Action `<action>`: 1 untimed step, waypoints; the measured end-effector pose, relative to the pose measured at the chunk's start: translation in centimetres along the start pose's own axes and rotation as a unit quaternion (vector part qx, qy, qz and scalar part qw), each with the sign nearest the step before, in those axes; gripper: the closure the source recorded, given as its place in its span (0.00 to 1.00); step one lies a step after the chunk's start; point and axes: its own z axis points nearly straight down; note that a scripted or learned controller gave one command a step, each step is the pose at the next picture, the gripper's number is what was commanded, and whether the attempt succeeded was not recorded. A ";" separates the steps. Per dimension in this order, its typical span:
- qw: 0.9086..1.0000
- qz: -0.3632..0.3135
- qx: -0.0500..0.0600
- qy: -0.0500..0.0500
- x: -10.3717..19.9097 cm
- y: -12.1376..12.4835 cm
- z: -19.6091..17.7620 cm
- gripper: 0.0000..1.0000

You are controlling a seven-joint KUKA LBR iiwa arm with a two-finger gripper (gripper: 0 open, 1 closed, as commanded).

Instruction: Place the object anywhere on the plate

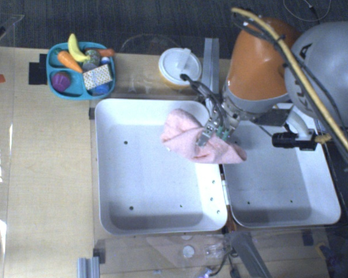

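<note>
- Camera view: hand (211, 133) sits low on the pink cloth (198, 138), its fingers pressed into the folds and pinching the fabric.
- Cloth drapes over the wall between the left bin (133, 172) and the right bin (290, 201), mostly on the left side.
- Blue plate (53, 68) of toy food rests on the bench (40, 167), well apart from the cloth.

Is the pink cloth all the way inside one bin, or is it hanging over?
Hanging over. The pink cloth lies bunched across the divide, mostly in the left bin, one corner reaching into the right bin.
</note>
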 end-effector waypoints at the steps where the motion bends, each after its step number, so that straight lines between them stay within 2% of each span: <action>1: 0.980 -0.199 0.000 0.001 5.2 1.9 1.2 1.00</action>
